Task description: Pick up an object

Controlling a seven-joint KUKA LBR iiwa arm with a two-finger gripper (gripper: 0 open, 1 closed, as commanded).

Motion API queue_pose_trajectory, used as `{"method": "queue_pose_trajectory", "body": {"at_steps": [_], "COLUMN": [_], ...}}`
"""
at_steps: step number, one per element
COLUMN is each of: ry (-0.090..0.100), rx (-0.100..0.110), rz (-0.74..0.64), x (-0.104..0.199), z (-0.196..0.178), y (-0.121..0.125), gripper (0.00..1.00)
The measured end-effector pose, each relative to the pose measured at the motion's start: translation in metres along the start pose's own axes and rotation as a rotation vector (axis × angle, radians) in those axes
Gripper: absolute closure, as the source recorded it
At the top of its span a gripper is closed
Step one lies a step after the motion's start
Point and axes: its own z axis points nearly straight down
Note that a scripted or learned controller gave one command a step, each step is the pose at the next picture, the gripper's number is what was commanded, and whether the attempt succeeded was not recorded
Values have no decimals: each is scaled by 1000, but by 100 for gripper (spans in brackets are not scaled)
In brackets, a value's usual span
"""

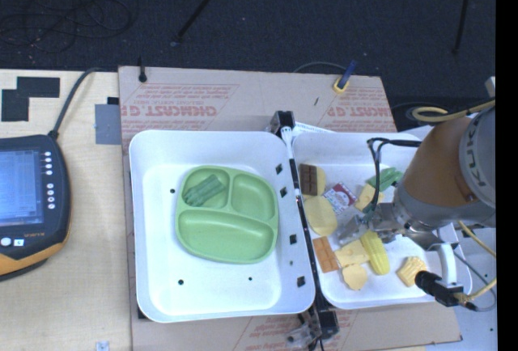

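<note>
front of right bin [380, 302]: yellow toy food heaped here. A corn cob [374, 252], pale cheese-like bits, another yellow piece [411, 268] to its right, brown wafer [325, 254] by the divider.
gripper [362, 224]: low inside right bin, in the middle of the pile, just above and a bit left of the corn cob. Metal fingers partly lost against the clutter; can't tell if open or closed, nothing seen betw. them.
key relation: corn cob lies just toward the bin's front from the gripper, near touching; long axis runs roughly front-to-back, slightly slanted. Probably the nearest candidate, w/ the pale round piece [320, 215] on the gripper's left as the other.
arm [441, 171]: comes in from the right over the bin's far-right part, orange band above wrist, wrist angled down and leftward into the pile.
further back in right bin: red-white wrapper, brown block, green piece [387, 178] near the arm.
left bin [154, 179]: holds a green divided plate [227, 214], one green item in its back-left section.
stage (judgement): reaching/settling on pile, grasp not confirmed.
</note>
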Motion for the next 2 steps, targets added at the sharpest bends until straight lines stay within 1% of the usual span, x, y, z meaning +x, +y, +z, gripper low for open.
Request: {"method": "queue_pose_trajectory", "body": {"at_steps": [1, 2], "ry": [5, -1], "rx": [8, -2], "rz": [1, -8], "x": [0, 53], "z": [-8, -144], "y": [1, 10], "gripper": [100, 100]}}
